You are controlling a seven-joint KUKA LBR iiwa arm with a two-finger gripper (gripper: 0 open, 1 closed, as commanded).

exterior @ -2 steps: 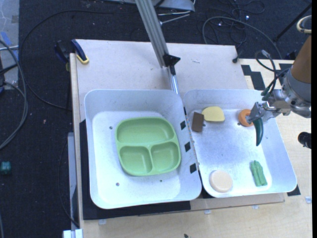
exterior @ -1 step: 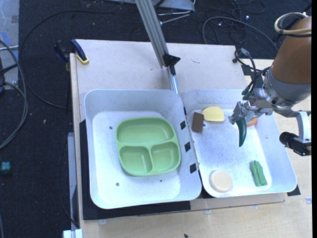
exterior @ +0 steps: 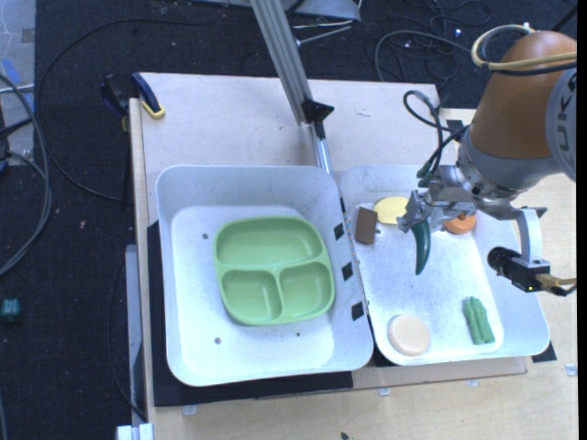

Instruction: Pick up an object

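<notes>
One gripper (exterior: 419, 216): right of frame centre, over the upper part of the right bin; its fingers are closed on the top end of a dark green pepper.
Dark green pepper (exterior: 421, 247): long, curved, hanging down from the fingers, its tip pointing toward the lower frame over the bin floor.
Arm (exterior: 518, 108): grey with an orange band, coming in from the upper right of the frame.
Orange piece (exterior: 461, 223): just right of the gripper, partly hidden by it.
Yellow piece (exterior: 391, 210): just left of the gripper, near the bin's upper left.
Brown block (exterior: 365, 226): left of the yellow piece, close to the bin's left wall.
Pale round disc (exterior: 409, 334): lower middle of the right bin.
Light green bundle (exterior: 478, 320): lower right of the right bin, well apart from the pepper.
Right bin (exterior: 514, 273): white, right half of the bench.
Left bin (exterior: 183, 273): white, centre left of the frame.
Green divided plate (exterior: 274, 269): three compartments, lying in the middle of the left bin.
</notes>
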